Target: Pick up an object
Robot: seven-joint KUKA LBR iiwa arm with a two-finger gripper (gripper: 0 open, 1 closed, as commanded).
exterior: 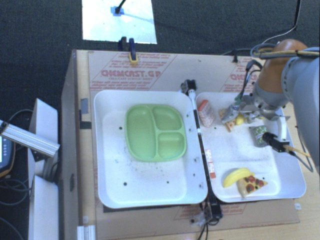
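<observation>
1. Hand [234, 115] low over the far part of the right bin [292, 184], at the end of the grey arm [300, 79] with its orange band [274, 69]; cannot tell how far the jaws stand apart.
2. Metal tip just beside a small yellow piece [240, 120] and a tan cracker-like piece [229, 126]; touching or merely above, cannot tell. Nothing seen pinched.
3. Other things in the right bin: a red-and-white packet [205, 113] near the far left corner, beside the divider; a dark green can-like item [259, 135] to the right of the hand, under the arm; a toy banana [235, 176] near the front, touching a toy pizza slice [251, 184] just to its right.
4. Left bin [110, 184]: one light green divided plate [155, 132], three compartments, lying flat near the middle.
5. Surface [145, 71]: a board with a clear sheet printed in red lettering, both bins side by side on it, a black strip [199, 139] along the join between them, a yellow-and-black clamp [131, 51] at the far edge.
6. Room: dark carpet floor [40, 39], a pale rectangular sheet [120, 14] lying beyond the surface, a white box and a metal rail [30, 139] to the left, cables near the arm.
7. Count: two bins, one plate, one packet, one banana, one pizza slice, one can-like item, two small pieces by the hand.
</observation>
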